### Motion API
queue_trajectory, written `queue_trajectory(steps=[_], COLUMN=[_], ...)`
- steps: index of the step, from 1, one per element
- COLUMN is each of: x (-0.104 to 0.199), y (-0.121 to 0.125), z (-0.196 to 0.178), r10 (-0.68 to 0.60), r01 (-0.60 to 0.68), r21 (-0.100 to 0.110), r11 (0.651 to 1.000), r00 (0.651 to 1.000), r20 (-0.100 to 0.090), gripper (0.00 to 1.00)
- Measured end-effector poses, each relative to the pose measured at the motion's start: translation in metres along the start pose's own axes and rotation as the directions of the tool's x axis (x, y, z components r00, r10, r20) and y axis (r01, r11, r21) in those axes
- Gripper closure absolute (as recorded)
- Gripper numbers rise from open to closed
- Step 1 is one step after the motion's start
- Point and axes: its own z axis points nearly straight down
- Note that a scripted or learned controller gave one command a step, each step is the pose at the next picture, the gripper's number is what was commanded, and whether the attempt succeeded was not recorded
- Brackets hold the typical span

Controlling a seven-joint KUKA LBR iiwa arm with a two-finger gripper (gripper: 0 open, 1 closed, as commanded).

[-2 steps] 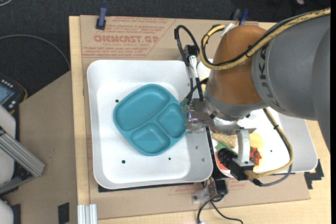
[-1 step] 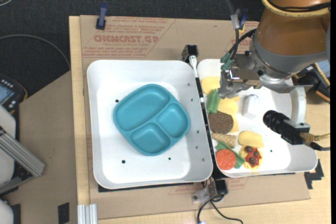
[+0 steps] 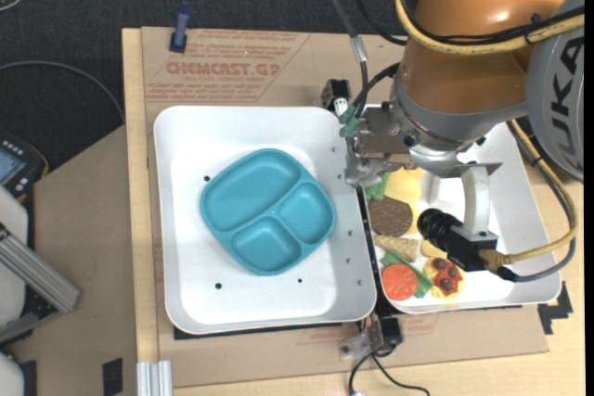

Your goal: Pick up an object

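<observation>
Arm (image 3: 483, 42) over right bin (image 3: 534, 199) – toy food (image 3: 408, 246) crowded beneath.

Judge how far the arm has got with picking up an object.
Done: the arm has reached over the right bin, above the toy food. In hand: nothing visibly gripped. Left: grasp an item and lift it. The blue tray lies in the left bin.
</observation>
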Motion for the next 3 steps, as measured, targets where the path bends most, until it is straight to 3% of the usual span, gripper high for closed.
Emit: queue_trajectory(steps=[1, 2, 3], x=[-0.019, -0.059, -0.069], y=[0.002, 0.0, 0.0], z=[-0.169, -0.084, -0.032], r10=[0.005, 0.01, 0.008], r01=[-0.005, -0.01, -0.008], r21=[-0.02, 0.011, 0.01], r11=[1.0, 1.0, 1.0], r00=[1.0, 1.0, 1.0], r20=[-0.003, 0.003, 0.002], gripper=[1.0, 1.0, 1.0])
